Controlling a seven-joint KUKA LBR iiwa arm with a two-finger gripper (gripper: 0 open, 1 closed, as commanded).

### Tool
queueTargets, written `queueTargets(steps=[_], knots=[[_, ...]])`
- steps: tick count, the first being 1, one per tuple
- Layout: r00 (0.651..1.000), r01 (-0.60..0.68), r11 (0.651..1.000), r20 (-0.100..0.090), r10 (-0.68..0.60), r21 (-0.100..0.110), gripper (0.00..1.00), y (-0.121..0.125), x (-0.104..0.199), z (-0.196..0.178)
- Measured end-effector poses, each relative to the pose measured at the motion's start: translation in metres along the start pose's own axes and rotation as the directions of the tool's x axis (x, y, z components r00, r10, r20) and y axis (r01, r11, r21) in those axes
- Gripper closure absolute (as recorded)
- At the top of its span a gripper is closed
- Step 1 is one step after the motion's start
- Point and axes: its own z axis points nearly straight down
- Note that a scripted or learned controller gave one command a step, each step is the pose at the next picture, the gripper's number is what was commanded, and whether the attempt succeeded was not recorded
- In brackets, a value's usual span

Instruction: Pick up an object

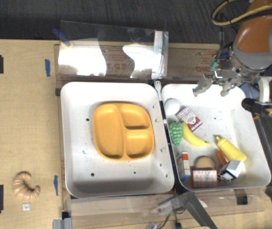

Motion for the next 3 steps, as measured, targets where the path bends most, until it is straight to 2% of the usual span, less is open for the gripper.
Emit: queueTargets(steps=[1, 2, 3], knots=[[0.999, 0.034, 0.999, 0.0, -0.034, -0.004, 0.0, 0.027, 0.05, -0.009], [0.998, 0.064, 0.998, 0.001, -0.064, 0.009, 0.0, -0.056, 0.006, 0.08], [0.998, 0.059, 0.998, 0.003, -0.059, -0.007, 0.0, -0.075, 0.007, 0.122]])
